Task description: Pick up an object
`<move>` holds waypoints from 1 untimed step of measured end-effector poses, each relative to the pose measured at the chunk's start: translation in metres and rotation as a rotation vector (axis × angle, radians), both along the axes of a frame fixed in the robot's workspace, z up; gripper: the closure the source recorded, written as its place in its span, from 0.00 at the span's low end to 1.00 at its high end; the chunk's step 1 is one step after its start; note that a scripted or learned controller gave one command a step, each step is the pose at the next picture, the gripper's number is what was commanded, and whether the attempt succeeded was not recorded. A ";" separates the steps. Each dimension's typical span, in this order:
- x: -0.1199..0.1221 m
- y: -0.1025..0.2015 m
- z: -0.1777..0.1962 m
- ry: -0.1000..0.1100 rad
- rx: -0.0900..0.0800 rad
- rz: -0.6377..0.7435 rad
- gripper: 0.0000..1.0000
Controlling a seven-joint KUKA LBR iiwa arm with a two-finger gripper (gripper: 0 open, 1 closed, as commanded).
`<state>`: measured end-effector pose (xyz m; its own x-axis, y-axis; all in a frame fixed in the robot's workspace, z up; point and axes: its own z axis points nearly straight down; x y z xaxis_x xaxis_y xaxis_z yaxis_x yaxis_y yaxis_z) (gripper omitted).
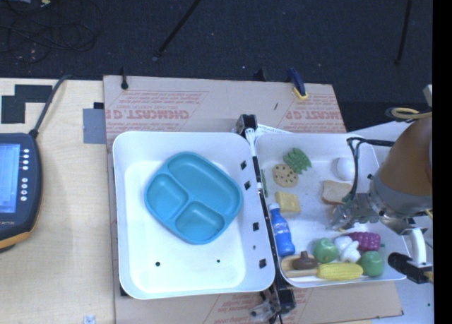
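Toy corn [340,270] lies along the right bin's [311,145] near wall, just beside the end effector [347,214], whose state I cannot tell; bread slice [335,190] beyond it. Cardboard covers the table [63,259]; dark floor behind

Light falls on my bench evenly from above — bright on both white bins [185,284], with only thin, soft shadows under the blue tray [193,197]. Far off, the floor [212,19] goes dim and dark. My arm [413,167] on the right is soft, slightly blurred — the whole picture is a little grainy.
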<state>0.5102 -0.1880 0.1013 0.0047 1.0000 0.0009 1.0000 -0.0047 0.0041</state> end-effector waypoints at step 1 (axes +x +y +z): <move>0.012 0.094 0.073 0.000 0.004 0.014 1.00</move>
<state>0.5218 -0.0938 0.1748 -0.0095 0.9999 0.0049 0.9999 0.0095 0.0042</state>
